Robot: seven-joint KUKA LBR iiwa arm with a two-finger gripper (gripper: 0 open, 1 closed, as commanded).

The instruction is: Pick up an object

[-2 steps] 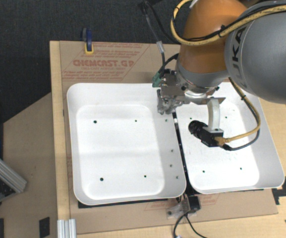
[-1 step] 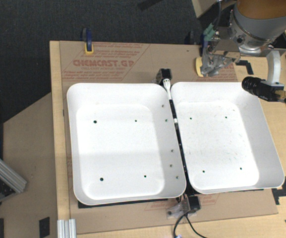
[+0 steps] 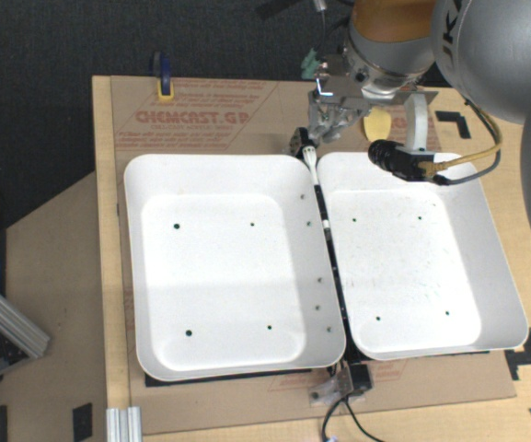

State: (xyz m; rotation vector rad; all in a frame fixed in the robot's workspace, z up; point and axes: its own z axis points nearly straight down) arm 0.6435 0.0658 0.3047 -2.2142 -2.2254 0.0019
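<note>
Gripper: the gripper (image 3: pixel 331 122) hangs under the orange band of the arm (image 3: pixel 495 35), at the far edge of the bench, above the top of the seam where the two bins meet. It shows as a blur of grey metal, and I cannot tell whether it is released or clenched, or whether anything is in it.

Object nearest the gripper: a pale yellow object (image 3: pixel 377 124) sits just beside the gripper on the view's right, at the far rim of the right bin. It is partly hidden by the wrist, so I cannot tell whether it lies on the bench or is lifted.

Right bin: the right bin (image 3: pixel 486 274) is shallow and white, its floor showing a few small dark dots. A black cable fitting (image 3: pixel 396 159) hangs over its far rim.

Left bin: the left bin (image 3: pixel 145 247) touches the right bin along a dark seam and has the same white floor with small dots.

Bench: the brown board (image 3: pixel 201 113) under the bins carries red lettering, with a small blue and yellow clamp (image 3: pixel 163 74) at its far edge.

Progress: judged from this view, no pick is confirmed. A visible grasp and a lift clear of the bench remain to be done.
</note>
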